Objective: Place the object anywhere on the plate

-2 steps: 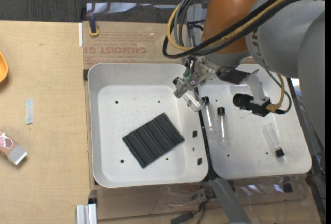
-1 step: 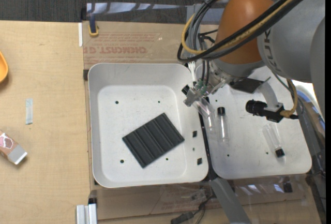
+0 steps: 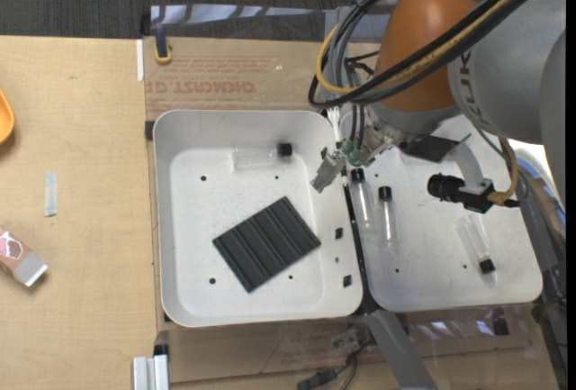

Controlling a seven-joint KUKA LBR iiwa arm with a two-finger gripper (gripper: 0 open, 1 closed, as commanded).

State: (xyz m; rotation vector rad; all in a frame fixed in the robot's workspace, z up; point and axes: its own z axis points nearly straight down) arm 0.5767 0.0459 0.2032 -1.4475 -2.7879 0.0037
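Note:
The plate (image 3: 267, 242) is a dark ribbed rectangle lying at a slant on the floor of the left bin (image 3: 180, 226). A clear tube with a black cap (image 3: 263, 158) lies near that bin's back wall. In the right bin (image 3: 432, 285) lie three more clear capped tubes: one (image 3: 364, 197) beside the dividing wall, one (image 3: 387, 213) just right of it, and one (image 3: 477, 246) at the far right. My gripper (image 3: 340, 163) hangs over the divide between the bins, above the upper end of the tube nearest the wall and up and to the right of the plate.
The arm's orange band (image 3: 423, 46) and its cables cover the back of the right bin. Small black bits (image 3: 339, 233) lie near the left bin's right wall. On the bench to the left lie a small wrapped item (image 3: 20, 258) and a pale strip (image 3: 50, 194).

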